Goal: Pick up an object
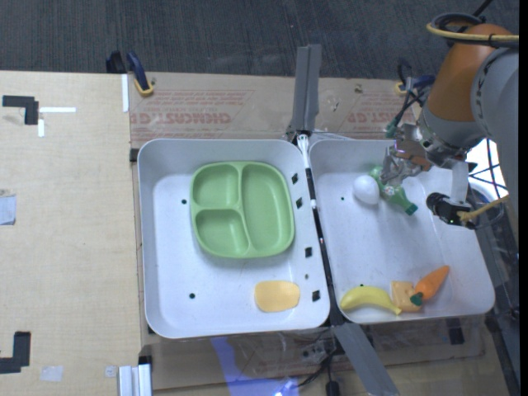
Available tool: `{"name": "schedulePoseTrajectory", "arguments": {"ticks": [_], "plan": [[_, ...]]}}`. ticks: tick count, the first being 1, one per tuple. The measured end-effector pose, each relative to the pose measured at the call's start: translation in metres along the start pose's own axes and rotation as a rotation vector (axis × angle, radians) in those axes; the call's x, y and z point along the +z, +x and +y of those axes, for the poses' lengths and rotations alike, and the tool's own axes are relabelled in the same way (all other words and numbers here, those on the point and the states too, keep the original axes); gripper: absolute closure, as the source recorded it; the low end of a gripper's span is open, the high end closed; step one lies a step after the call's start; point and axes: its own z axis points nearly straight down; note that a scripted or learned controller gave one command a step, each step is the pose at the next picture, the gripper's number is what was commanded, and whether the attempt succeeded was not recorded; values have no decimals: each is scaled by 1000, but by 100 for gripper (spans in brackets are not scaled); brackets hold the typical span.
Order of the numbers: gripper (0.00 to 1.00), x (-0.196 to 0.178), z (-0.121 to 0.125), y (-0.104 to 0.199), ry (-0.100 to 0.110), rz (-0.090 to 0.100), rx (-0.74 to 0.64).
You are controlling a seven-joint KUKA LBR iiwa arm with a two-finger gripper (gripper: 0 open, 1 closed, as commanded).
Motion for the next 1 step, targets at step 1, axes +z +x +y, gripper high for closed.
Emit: {"name": "schedulePoseTrajectory", "arguments": {"ticks": [1], "plan": [[100, 40, 29, 1, -3, -1, -252]]}}
